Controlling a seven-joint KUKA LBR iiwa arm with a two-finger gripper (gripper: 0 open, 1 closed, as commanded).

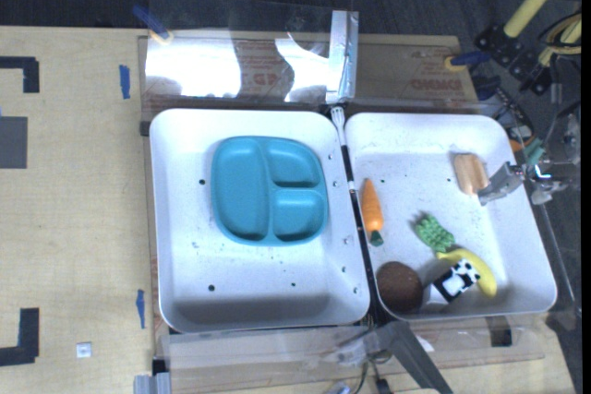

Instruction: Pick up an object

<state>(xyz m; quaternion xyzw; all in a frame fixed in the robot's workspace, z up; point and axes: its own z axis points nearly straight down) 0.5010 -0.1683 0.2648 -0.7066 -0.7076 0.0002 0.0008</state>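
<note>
Claw [506, 183] sits at the right bin's [406, 129] right edge, beside a tan bread-like piece [469, 171]; I can't tell its state. Same bin: carrot [371, 208] along the left edge, green leafy toy [432, 232] near the middle, brown round thing [400, 284] at the front edge, banana [480, 272] toward the front right corner with a black-and-white toy [455, 281] touching it. Left bin [175, 226]: blue divided plate [270, 189] in the middle. I see clear plastic sheeting [245, 46] behind the left bin's back edge.
</note>
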